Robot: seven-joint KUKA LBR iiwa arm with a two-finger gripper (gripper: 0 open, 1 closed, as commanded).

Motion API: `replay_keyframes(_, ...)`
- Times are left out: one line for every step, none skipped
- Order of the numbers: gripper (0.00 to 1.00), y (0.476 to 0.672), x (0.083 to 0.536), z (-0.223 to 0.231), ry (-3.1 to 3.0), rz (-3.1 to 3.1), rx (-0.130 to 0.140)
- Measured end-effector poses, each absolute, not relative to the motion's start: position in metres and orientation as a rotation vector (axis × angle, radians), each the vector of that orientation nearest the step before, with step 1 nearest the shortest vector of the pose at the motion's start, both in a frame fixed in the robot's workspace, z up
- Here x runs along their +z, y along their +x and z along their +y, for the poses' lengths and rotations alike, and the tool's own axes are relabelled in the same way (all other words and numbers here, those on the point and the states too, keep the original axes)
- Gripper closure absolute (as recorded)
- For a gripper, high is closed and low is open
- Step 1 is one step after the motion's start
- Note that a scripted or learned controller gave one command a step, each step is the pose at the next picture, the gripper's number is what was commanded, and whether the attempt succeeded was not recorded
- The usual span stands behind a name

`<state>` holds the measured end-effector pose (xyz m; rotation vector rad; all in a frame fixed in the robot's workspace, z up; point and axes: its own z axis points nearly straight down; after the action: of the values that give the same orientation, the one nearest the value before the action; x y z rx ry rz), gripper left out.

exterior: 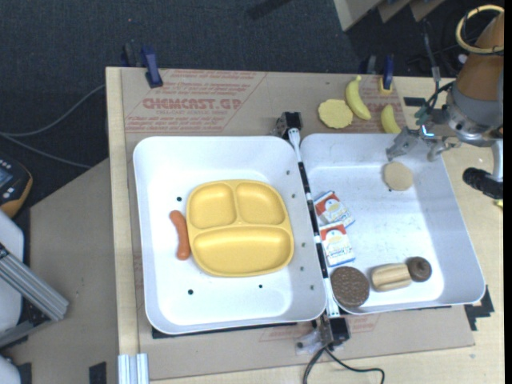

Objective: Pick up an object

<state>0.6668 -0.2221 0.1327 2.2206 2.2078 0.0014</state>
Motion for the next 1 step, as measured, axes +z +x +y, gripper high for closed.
replay_keyframes(0.00,0.6674,0.1425,-0.1526,2.216,2.229,0.002)
